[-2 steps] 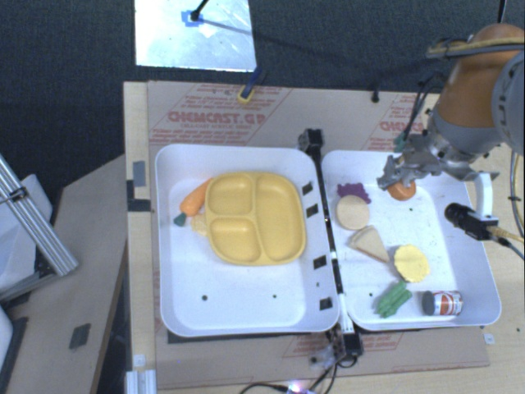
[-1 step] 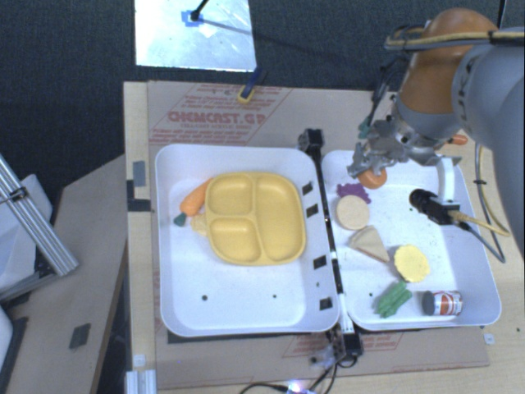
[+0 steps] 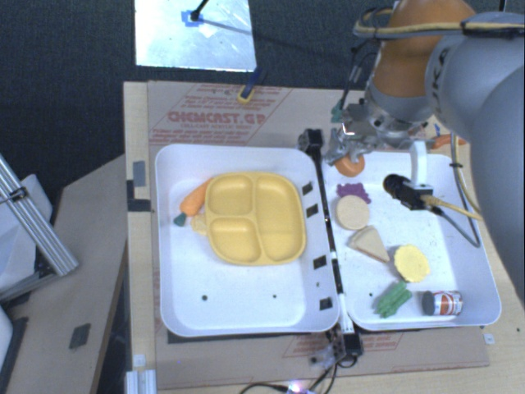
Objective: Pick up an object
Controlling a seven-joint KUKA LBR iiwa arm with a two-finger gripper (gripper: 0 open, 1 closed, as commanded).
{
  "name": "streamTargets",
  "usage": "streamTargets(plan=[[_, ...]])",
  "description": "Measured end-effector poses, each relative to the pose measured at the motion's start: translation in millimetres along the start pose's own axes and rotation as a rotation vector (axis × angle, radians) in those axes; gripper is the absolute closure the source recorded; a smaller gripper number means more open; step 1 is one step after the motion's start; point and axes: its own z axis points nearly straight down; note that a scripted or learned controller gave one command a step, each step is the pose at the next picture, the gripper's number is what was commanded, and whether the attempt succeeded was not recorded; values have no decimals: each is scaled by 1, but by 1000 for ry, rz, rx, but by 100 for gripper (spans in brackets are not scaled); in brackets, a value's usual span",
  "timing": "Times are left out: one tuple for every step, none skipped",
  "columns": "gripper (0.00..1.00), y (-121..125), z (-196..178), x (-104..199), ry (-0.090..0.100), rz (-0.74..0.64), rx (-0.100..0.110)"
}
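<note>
Orange item (image 3: 351, 167) just below end effector (image 3: 343, 148)

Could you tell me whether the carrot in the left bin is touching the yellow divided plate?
Touching. The camera view shows the carrot lying against the upper-left rim of the yellow divided plate, with no white bin floor between them.

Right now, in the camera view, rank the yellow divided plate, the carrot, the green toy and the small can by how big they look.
1. Yellow divided plate, clearly largest.
2. Carrot.
3. Green toy and small can: too alike to rank.

Small orange object (image 3: 351, 167) lies at right bin's (image 3: 484, 290) far-left corner.
</note>
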Motion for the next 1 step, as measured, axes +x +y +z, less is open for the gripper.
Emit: streamTargets(plan=[[100, -7, 2, 1, -2, 5, 3]])
